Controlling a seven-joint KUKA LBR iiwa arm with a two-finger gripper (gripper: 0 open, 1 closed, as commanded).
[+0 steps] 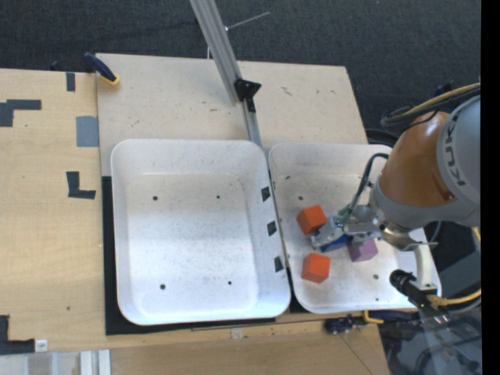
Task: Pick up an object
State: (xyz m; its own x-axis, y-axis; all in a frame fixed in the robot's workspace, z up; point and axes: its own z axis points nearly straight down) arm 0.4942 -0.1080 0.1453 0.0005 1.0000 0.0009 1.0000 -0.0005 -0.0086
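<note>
Gripper [341, 229] low in right bin [328, 166], among two orange blocks [312, 218], a purple block [363, 248] and a blue piece [336, 243], finger opening cannot be told, possibly touching the blue piece.

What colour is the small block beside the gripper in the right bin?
The small block is purple, seen in the camera view.

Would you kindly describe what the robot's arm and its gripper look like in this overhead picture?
The arm is a thick, rounded grey body with a broad orange band above the wrist and part of a dark printed letter on the grey shell. A dark cable curves down beside the orange section. The gripper is a small grey metal assembly. Yellow and black cables loop behind the arm.
</note>
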